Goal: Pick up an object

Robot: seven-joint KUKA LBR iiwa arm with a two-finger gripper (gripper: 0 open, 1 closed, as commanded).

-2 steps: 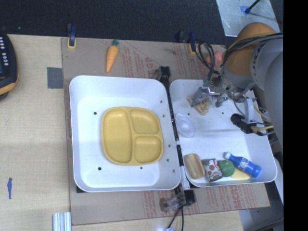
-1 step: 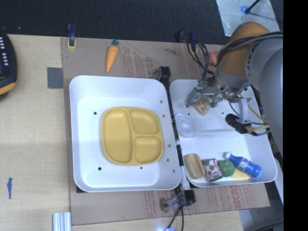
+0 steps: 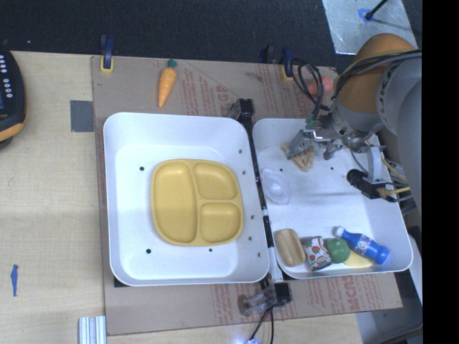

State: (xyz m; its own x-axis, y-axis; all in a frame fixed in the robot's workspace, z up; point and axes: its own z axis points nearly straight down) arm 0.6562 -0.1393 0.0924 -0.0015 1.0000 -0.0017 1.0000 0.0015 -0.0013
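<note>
The gripper (image 3: 301, 147) sits over the far part of the right bin (image 3: 326, 192), its tip at a small tan object (image 3: 303, 158) lying on the bin floor; whether the fingers are wide, narrow or closed on that object cannot be told from this view. Other candidates lie along the near wall of the same bin: a bread piece (image 3: 290, 246), a can (image 3: 314, 254), a green item (image 3: 337, 249) and a blue bottle (image 3: 362, 245), packed close together; a clear cup (image 3: 276, 187) lies near the bin's left wall. The left bin (image 3: 122, 192) carries a yellow tray (image 3: 197, 201); a carrot (image 3: 166, 84) rests on the tabletop (image 3: 43, 192) beyond it.

Procedure, as judged: treat the tan object as the target, since it stands apart from the cluster; centre the fingers across its narrow side; descend until they straddle it just above the floor; close fully; lift straight up, and verify that the object rises with them.
</note>
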